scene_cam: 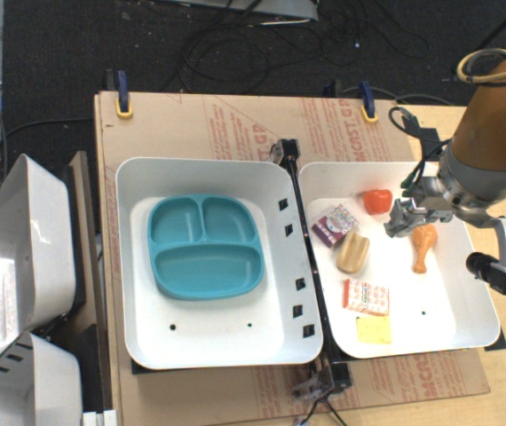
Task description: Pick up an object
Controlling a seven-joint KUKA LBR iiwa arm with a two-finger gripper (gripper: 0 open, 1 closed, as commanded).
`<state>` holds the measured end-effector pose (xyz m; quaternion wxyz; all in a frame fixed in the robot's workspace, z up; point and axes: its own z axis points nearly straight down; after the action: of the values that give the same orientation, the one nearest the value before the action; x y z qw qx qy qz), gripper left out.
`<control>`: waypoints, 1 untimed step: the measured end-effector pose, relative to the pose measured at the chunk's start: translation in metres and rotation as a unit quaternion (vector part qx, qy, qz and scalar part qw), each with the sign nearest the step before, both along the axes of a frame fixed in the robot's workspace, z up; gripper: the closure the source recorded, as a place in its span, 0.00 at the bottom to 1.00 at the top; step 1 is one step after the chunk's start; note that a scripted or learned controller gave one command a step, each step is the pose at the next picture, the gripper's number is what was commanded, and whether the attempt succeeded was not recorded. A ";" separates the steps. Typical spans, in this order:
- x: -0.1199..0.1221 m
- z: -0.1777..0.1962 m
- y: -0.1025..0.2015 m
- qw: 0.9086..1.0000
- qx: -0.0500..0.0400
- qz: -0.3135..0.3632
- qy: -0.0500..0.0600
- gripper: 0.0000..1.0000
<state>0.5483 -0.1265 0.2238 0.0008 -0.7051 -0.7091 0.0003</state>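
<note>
Dark speckled floor (49,43) strewn with cables (235,38) surrounds the brown board-topped bench (235,118).

A robotics lab is showing here: left of the gripper (402,223), clamps (124,103) are pinning a brown cardboard-topped bench (235,118), with black cables (235,43) trailing over dark carpet beyond.

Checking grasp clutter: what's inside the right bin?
Right bin holds a red object, purple packet, tan piece, orange drumstick, red-white packet, yellow square. The gripper covers some floor.
</note>
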 end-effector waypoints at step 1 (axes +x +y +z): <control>-0.005 0.012 0.054 1.000 0.001 0.001 -0.001 1.00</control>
<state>0.5428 -0.0728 0.2356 0.0007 -0.7041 -0.7101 -0.0005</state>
